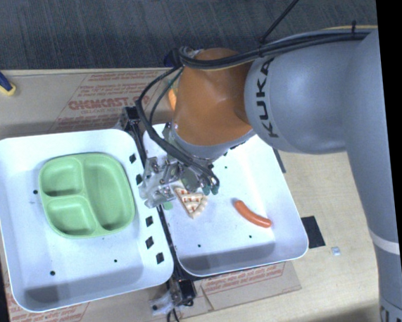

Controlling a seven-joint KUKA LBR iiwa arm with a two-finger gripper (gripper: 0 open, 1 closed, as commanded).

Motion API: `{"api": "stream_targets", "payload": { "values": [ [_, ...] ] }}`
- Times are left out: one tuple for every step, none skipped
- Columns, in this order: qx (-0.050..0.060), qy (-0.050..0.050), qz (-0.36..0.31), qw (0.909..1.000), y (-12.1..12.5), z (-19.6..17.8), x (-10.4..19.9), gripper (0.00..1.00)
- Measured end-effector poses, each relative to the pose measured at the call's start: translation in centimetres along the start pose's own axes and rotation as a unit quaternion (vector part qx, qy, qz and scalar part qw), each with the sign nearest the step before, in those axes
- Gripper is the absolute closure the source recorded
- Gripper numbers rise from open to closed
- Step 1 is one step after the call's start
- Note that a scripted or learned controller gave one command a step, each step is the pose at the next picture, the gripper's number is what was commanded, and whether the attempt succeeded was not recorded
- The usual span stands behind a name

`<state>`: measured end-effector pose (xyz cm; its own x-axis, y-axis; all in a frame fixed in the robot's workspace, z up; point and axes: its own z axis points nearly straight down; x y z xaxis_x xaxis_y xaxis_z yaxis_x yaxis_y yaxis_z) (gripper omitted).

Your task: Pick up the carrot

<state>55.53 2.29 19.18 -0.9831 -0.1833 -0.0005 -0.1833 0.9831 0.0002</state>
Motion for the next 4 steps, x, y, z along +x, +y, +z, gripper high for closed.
{"api": "stream_targets", "payload": {
  "values": [
    [0.000, 0.002, 0.068, 0.9977, 14.0, 3.5, 0.7, 1.00],
    [0.000, -0.001, 0.127, 0.9918, 16.5, -9.9, -0.1, 1.00],
    [0.001, 0.002, 0.057, 0.9984, 6.6, -1.0, 6.8, 1.00],
    [0.000, 0.001, 0.026, 0.9997, 12.9, -0.5, 2.3, 1.00]
  ]
}}
